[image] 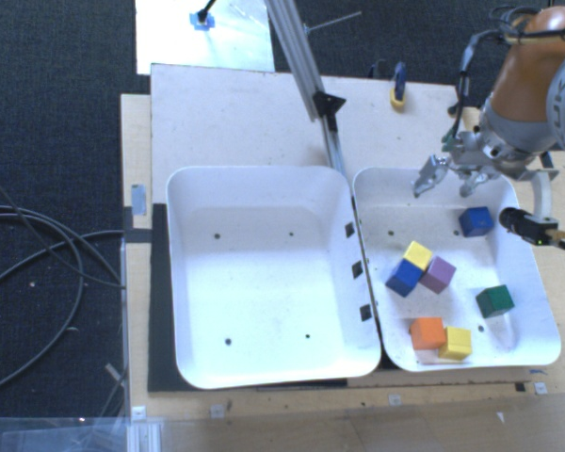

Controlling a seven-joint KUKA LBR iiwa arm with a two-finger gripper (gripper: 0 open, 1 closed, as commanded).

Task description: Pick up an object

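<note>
Seven cubes lie in the right bin (537, 295).
Gripper (449, 179) hangs spread and unladen near the blue cube (476, 221); no readable markings.

bench (235, 111) | two white bins (264, 281) side by side (touching) — yellow clamp (397, 95) at back edge

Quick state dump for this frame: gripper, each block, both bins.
gripper: open, nothing between its fingers, over the right bin's back part
dark blue block: lying free, alone near the back right
yellow block: touching the blue and purple blocks
blue block: in that cluster
purple block: in that cluster
green block: alone
orange block: against a second yellow block
right bin: holds all seven blocks
left bin: no blocks
</note>
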